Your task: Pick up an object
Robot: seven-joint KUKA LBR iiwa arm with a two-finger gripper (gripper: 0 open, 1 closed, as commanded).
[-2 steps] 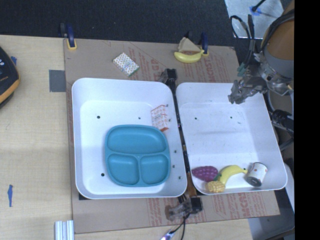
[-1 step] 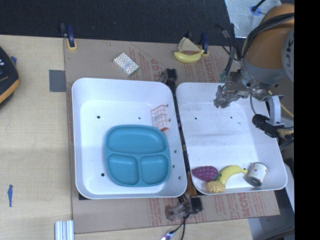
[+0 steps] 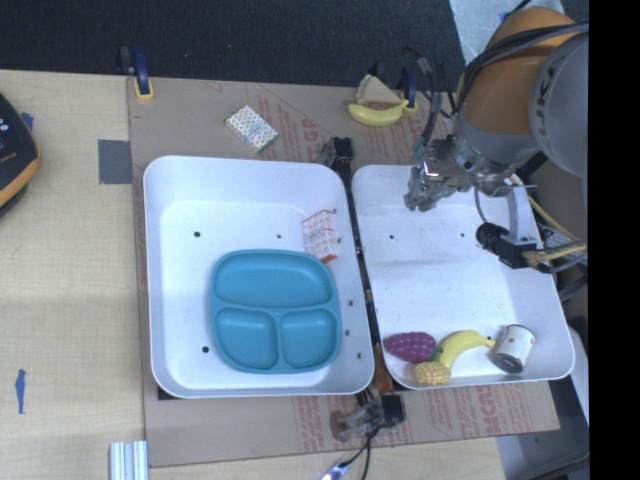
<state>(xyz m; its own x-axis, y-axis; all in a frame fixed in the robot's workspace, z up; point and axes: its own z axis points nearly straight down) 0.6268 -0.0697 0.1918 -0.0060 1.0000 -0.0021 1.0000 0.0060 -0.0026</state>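
Note:
My gripper (image 3: 424,190) hangs over the far left part of the right bin (image 3: 455,268), with bare white floor beneath it. Along the near edge of that bin lie a purple bunch of grapes (image 3: 410,345), a yellow banana (image 3: 463,346), a small corn cob (image 3: 431,373) and a white-and-grey can (image 3: 512,348) on its side. All of them are well nearer the front than the gripper. The left bin (image 3: 180,218) holds a blue divided plate (image 3: 275,310) and a red-and-white packet (image 3: 320,235) by its right wall.
Outside the bins, a second banana with a sandwich wedge (image 3: 378,105) lies behind the right bin, and a patterned packet (image 3: 251,127) behind the left one. A yellow-and-black device (image 3: 12,153) sits at the far left. Black cables (image 3: 505,243) trail over the right bin's right side.

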